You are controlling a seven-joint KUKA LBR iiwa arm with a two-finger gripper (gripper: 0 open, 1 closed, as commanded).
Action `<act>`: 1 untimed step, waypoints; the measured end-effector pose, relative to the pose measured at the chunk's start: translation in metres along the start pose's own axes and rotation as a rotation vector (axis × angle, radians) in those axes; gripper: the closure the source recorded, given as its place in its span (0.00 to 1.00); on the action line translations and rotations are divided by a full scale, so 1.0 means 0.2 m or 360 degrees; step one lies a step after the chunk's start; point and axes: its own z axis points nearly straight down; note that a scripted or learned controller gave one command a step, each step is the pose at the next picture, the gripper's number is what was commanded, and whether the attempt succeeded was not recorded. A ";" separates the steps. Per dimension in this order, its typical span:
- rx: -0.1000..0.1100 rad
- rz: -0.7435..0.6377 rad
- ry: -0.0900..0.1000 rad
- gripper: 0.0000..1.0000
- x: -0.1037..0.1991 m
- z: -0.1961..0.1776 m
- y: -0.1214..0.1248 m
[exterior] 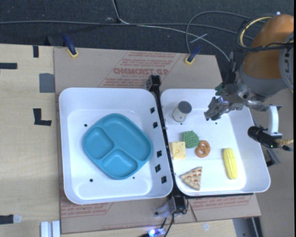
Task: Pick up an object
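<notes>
The right bin holds a grey cylinder, a green broccoli piece, a yellow cheese block, a brown pretzel, a corn cob and a pizza slice. My gripper hangs over the upper right part of that bin, to the right of the grey cylinder, with nothing visibly held. Its dark fingers point down and left.
The left bin carries a blue divided tray. A black divider runs between the bins. Cables loop above the bench, and two clamps pin the cardboard at the back edge.
</notes>
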 end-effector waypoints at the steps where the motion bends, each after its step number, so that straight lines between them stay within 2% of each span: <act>1: 0.0001 -0.0004 0.0002 1.00 0.30 0.00 0.00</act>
